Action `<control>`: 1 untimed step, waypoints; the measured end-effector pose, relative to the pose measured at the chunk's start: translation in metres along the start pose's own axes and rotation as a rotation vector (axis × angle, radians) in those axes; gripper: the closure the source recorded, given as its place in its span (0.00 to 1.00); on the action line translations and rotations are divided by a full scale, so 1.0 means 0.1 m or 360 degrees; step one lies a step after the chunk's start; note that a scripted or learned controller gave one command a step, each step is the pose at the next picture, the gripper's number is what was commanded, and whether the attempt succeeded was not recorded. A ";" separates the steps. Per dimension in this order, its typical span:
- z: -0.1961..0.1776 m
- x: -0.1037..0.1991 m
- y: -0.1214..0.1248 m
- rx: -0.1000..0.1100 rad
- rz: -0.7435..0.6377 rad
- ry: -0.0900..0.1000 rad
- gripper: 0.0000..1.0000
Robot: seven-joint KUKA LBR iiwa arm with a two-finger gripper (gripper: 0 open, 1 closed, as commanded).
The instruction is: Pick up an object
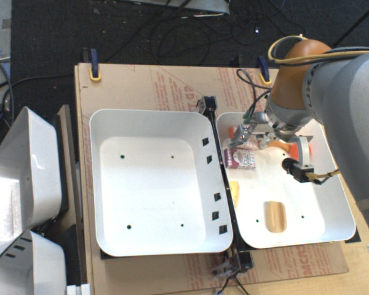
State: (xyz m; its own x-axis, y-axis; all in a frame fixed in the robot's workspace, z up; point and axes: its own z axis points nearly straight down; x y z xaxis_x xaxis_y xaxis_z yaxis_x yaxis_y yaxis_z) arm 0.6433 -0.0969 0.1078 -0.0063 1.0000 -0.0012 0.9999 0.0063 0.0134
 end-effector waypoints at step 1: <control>-0.90 0.49 -0.24 0.0014 0.0000 0.0003 1.00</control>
State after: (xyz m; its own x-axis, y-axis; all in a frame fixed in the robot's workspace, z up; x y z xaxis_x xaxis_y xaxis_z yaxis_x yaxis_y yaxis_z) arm 0.6173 -0.0476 0.1974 -0.0065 1.0000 0.0008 1.0000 0.0065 0.0045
